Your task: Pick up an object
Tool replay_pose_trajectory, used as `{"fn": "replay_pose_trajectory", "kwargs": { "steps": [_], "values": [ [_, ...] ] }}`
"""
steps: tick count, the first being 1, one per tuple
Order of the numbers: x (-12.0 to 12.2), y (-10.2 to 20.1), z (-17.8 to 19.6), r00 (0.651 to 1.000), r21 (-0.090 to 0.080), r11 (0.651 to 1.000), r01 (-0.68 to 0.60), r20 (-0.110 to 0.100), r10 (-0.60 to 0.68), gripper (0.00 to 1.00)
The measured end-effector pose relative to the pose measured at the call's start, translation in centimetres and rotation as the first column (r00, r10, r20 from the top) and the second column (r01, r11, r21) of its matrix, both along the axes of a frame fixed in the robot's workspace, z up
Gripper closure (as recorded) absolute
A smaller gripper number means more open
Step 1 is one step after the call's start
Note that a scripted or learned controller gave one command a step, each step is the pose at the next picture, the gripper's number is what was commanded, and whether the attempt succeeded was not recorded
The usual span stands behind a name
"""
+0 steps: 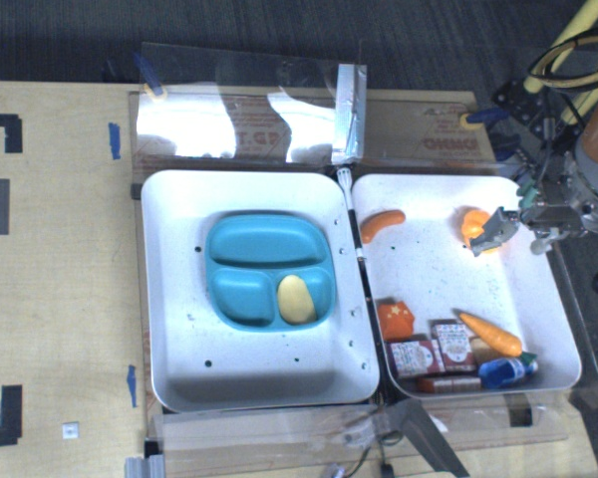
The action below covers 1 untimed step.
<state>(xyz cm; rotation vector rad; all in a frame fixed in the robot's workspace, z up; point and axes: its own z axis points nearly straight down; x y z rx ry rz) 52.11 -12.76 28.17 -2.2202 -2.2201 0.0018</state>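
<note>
The two-finger gripper (493,229) is hovering at two o'clock in the right white bin (434,267), touching a round orange fruit (472,224); its grip state is unclear. Printed red packets (434,350) are lying at six o'clock, their writing unreadable.

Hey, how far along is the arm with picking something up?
Done: the gripper has reached the right bin beside the orange fruit. In hand: nothing visibly lifted. Left: grasp and raise an object; carrot and the rest lie untouched.
</note>
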Motion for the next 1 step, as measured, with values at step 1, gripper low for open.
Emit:
{"fn": "replay_pose_trajectory", "kwargs": {
  "steps": [1],
  "values": [
    [6.67,-5.62,-17.66,0.994,0.001,0.994,0.107,-0.009,-0.107,0.0]
  ]
}}
